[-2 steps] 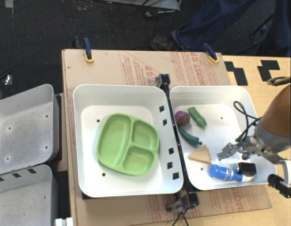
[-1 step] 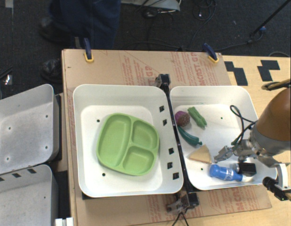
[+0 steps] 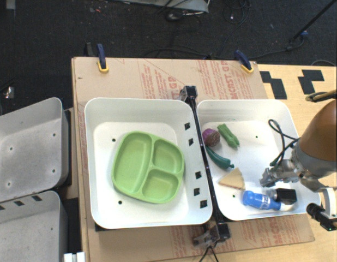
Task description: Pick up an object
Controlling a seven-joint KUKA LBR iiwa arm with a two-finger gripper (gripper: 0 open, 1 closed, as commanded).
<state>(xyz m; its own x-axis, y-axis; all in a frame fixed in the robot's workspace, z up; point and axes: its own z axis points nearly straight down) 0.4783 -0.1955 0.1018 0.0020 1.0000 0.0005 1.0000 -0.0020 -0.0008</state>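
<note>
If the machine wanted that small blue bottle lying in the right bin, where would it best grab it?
Probably across the middle of the small blue bottle, coming straight down. It lies on its side, so its round body offers two opposite sides to the fingers; the tan wedge sits close above it.

Robotics lab: clamped cardboard bench (image 3: 157,75), floor cables (image 3: 256,4).
</note>
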